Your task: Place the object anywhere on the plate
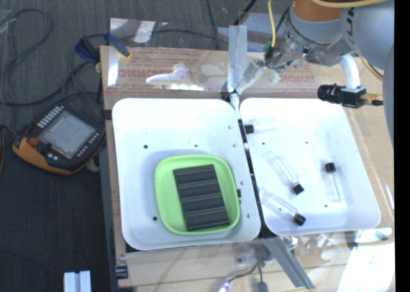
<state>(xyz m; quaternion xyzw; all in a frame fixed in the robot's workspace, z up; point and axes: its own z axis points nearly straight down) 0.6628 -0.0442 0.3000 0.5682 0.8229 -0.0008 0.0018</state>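
Nearest to us, in the left bin [128, 156], we see a green plate [165, 175] lying toward the front edge, and on it a dark grey ribbed block [201, 196] that rests wholly within the plate's rim, its long side running front to back with a slight tilt. The block covers most of the plate's middle (the green shows as a border all round it).

Beside it, in the right bin [346, 150], we find several clear vials with black caps. One vial [285, 209] lies near the front, just beside the dividing wall; a second vial [284, 172] lies a little farther back, slanted; a third vial [331, 180] lies toward the right side, roughly front to back. A fourth vial [257, 125] lies near the bin's far left corner, hard for us to make out against the white.

To the left of the bench, on the dark floor, we see a teach pendant [59, 139] with its cable.

Farthest away, the arm [333, 2] hangs over the bench's back edge, beyond the right bin. Its gripper [274, 61] sits above the brown board there, well apart from the plate, and we cannot tell how it is set.
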